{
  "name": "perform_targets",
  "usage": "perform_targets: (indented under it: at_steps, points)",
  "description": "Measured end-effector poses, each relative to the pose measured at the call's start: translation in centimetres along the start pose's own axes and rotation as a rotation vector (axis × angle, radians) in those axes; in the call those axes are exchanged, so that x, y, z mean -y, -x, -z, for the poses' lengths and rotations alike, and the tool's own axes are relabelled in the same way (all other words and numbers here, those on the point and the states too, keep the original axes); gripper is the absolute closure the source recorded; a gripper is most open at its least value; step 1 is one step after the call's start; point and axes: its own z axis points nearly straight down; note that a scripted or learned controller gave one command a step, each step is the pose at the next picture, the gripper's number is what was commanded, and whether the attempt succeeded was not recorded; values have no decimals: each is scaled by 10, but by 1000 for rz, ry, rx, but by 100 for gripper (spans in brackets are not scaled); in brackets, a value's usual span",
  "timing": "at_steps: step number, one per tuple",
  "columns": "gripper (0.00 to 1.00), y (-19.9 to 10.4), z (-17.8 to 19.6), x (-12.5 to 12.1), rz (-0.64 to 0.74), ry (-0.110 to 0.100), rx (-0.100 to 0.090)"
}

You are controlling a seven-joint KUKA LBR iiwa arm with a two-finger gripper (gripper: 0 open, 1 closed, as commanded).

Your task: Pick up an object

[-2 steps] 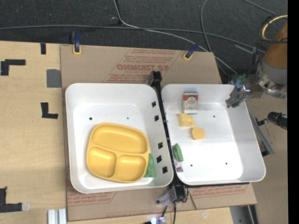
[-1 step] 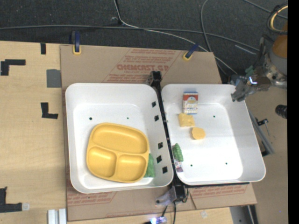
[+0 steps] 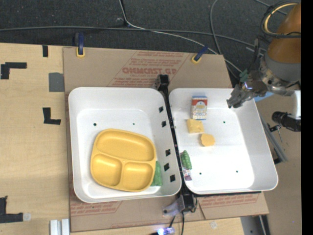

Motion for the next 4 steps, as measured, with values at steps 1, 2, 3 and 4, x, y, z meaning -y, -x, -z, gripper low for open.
perform_targets:
  at_steps: [1,2,3,4]
  points:
    - [100,-50,-14,-2,-1,-1,1]
    - [100,-108,-11,3,1,-1,0]
    - [100,-160,-27,19,0,-3,1]
    - [100,-210,-24,34,1,-3,0]
